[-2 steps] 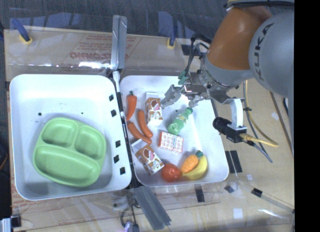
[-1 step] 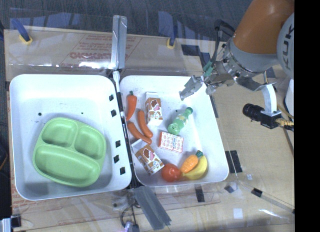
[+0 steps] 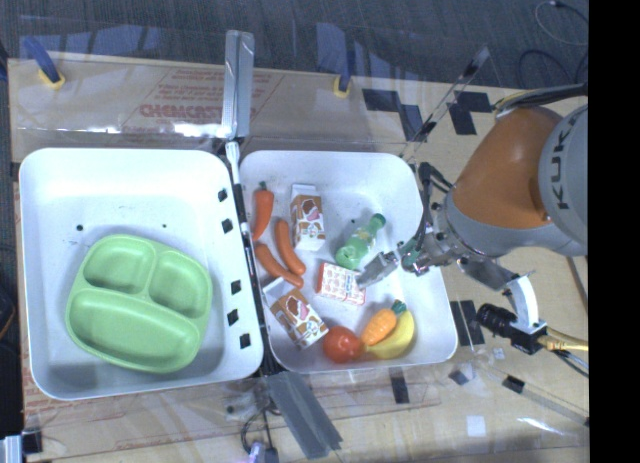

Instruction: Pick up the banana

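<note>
The yellow banana (image 3: 403, 337) lies in the near right corner of the right bin (image 3: 425, 191), tucked against a small orange carrot (image 3: 378, 326) on its left. My gripper (image 3: 380, 268) hangs over the bin's right-middle, some way above and left of the banana, beside a green bottle (image 3: 358, 241) and just over a red-and-white packet (image 3: 341, 284). Nothing is visibly held by it. The arm's orange band (image 3: 505, 176) sits outside the bin's right wall.
The right bin also holds a red tomato (image 3: 343, 345), two small cartons (image 3: 307, 216) (image 3: 298, 318), a long carrot (image 3: 262, 209) and two orange sausages (image 3: 283, 254). A green divided plate (image 3: 140, 301) lies in the left bin (image 3: 60, 181).
</note>
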Tool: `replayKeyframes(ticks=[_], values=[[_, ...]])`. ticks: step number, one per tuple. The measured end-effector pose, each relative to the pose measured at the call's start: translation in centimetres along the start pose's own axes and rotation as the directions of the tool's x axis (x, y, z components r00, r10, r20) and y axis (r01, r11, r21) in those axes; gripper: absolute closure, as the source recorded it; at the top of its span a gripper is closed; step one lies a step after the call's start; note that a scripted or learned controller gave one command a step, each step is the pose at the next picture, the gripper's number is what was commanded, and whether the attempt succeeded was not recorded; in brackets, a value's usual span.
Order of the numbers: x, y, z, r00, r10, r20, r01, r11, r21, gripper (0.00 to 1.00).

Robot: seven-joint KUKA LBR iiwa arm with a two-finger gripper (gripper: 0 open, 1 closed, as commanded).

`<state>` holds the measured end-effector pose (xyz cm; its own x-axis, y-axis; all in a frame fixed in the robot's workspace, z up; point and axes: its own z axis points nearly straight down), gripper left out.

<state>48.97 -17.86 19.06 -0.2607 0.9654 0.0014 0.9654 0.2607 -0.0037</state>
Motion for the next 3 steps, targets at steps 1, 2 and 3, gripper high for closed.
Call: replayKeyframes(ticks=[1,2,3], values=[[5.1,0.0,-0.8,0.994,-0.113,-0.001,0.113,0.994,0.000,0.00],[-1.6,-1.8,2.5,0.984,-0.179,-0.002,0.179,0.984,0.000,0.00],[-2.7,-2.0,9.8,0.978,-0.207,0.000,0.207,0.978,-0.002,0.00]])
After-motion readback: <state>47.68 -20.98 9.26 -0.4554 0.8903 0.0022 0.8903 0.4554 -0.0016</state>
